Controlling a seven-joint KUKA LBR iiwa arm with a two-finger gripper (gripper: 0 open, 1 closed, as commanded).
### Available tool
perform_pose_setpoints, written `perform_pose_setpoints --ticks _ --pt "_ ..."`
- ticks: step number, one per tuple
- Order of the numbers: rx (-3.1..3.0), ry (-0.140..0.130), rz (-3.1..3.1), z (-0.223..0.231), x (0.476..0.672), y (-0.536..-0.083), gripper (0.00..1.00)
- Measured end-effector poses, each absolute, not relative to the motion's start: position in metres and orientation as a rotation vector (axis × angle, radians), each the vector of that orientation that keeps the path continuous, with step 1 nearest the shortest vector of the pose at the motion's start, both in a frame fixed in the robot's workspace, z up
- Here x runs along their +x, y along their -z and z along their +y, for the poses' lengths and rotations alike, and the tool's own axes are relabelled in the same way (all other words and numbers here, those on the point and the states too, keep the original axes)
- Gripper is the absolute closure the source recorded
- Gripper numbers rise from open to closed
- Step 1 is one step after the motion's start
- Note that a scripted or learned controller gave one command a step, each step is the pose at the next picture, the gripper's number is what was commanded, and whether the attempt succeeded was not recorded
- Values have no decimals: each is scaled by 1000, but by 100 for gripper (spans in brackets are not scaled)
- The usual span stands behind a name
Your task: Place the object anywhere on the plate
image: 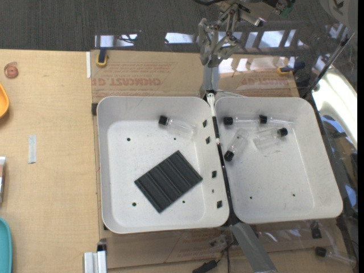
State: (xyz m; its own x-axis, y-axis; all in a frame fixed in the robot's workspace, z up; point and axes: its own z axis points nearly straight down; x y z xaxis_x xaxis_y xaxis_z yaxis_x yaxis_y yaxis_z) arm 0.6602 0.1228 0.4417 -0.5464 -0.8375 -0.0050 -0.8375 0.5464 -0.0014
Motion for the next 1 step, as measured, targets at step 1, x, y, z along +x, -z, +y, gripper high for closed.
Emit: perform_pose_setpoints --ticks 1 --pt "-1789 -3 2576 204 660 -442 100"
